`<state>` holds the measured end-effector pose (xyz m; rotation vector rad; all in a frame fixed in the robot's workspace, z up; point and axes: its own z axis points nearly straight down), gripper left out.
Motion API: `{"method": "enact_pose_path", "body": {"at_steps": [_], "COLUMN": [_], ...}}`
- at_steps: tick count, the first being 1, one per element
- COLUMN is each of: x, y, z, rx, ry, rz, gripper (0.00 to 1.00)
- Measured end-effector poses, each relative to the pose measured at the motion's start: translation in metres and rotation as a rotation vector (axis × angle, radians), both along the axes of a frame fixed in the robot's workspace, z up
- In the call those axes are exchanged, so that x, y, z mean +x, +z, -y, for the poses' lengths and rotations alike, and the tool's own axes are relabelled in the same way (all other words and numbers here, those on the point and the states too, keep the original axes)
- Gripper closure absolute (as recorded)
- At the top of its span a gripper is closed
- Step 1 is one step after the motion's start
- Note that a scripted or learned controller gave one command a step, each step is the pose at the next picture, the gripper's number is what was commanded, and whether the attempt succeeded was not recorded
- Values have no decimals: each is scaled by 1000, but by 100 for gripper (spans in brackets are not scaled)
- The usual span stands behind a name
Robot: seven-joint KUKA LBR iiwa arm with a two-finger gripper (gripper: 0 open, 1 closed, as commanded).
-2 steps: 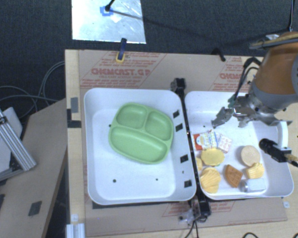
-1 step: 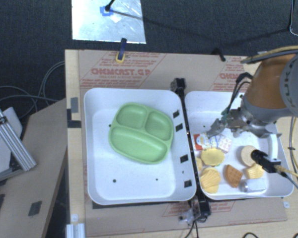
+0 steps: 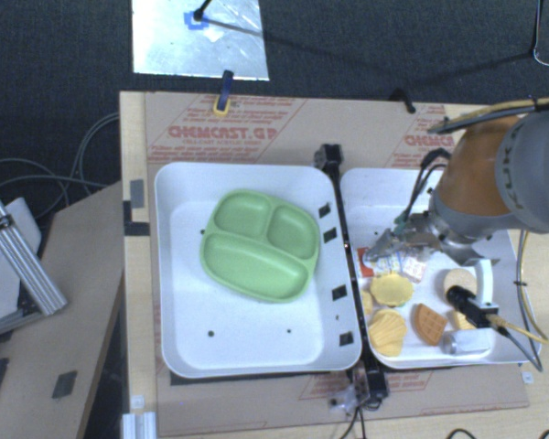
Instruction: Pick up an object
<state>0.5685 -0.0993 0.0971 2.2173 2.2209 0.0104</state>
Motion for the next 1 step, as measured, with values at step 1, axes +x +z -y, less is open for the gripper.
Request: {"method": "enact_pose_path", "body": {"at_steps": [1], "x": [4], "y": [16], "z": [0], "rx": [-1], "ry": [1], "rz": [14], "gripper": [100]}}
